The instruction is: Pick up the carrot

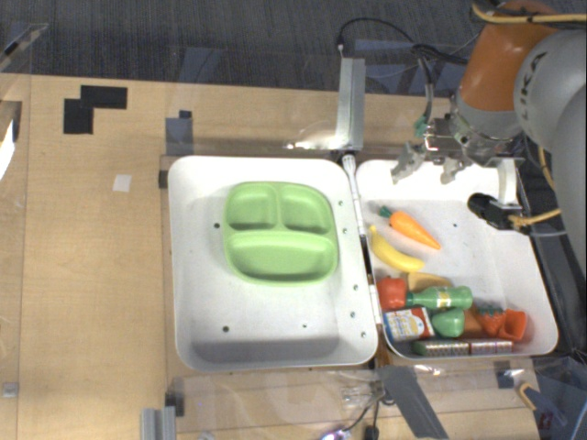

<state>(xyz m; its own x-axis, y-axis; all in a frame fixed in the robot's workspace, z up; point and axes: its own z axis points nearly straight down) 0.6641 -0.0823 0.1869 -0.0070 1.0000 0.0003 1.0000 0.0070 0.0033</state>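
I see two white bins side by side on the bench. The left bin [197, 328] carries one green tray [280, 230] with three compartments, sitting toward its far half; bare floor runs all around the tray, widest along the near edge.

In the right bin [541, 287] the carrot [411, 228] lies on open white floor in the far-left part, its green tip toward the bin's left wall and its point aimed toward the near-right. One banana [393, 254] lies just beside it on the near side, close along the left wall; I cannot tell whether the two touch. To the carrot's right and far side the floor is bare out to the right wall and the far edge.

The near edge of this bin is crowded: one green bottle [438, 298], one red-labelled packet [409, 324], one green pepper [449, 322], an orange piece [503, 323] at the near-right corner and one dark stick [466, 346] along the rim. A red item [392, 291] sits between banana and packet.

My gripper [427, 165] hangs over the far edge of the right bin, fingers spread apart with nothing between them, well apart from the carrot and farther back. The grey arm with its orange band [491, 62] comes in over the far-right corner.
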